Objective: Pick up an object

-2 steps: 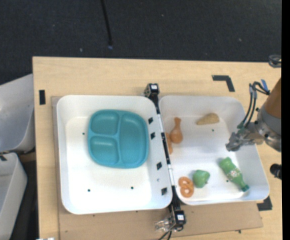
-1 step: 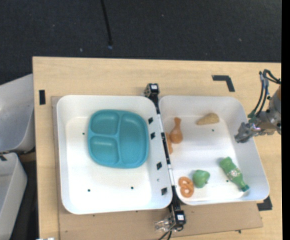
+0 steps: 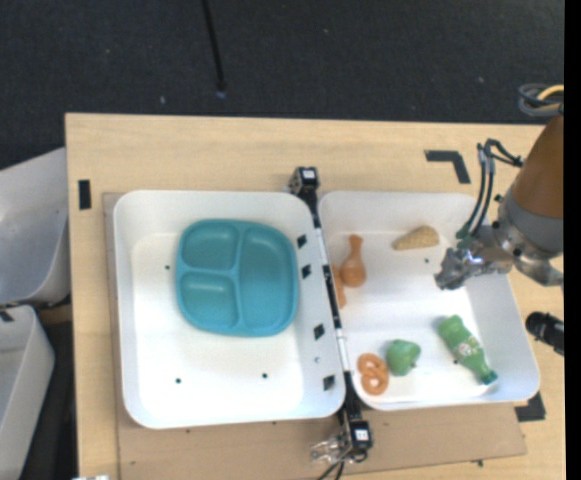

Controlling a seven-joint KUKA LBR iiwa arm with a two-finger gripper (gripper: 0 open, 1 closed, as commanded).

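The gripper [image 3: 453, 271], finger state indeterminate, hangs above the right white bin [image 3: 370, 208]; the green plastic bottle [image 3: 465, 347] lies just below, long axis diagonal.

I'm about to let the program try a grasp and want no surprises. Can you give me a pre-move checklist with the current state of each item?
1. Gripper is over the right bin: ok.
2. Gripper carries nothing yet: cannot tell.
3. Green bottle lies free, apart from the green lump: ok.
4. Tan piece is unobstructed: ok.
5. Orange pretzel sits near the bin corner, awkward for a grasp: not ok.
6. Teal tray in the left bin is away from the arm: ok.
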